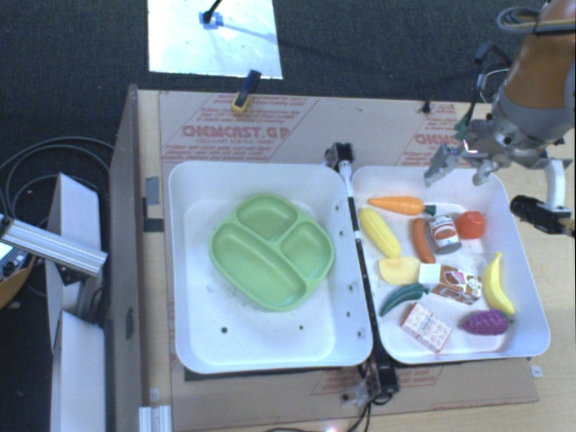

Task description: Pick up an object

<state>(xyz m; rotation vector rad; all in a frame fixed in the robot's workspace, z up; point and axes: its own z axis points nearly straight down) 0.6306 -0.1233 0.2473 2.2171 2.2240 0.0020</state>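
Note:
My gripper hangs above the far edge of the right bin, its two grey fingers spread apart with nothing between them. Just below it lie an orange carrot and a red tomato. Further down the bin are a small can, a sausage, a corn cob, a yellow cheese wedge, a banana, purple grapes, a green cucumber and two small printed packets.
The left bin holds a green divided plate. A black clamp bar runs between the two bins. Cardboard lies under and behind both bins, with a small blue and yellow tool at its far edge.

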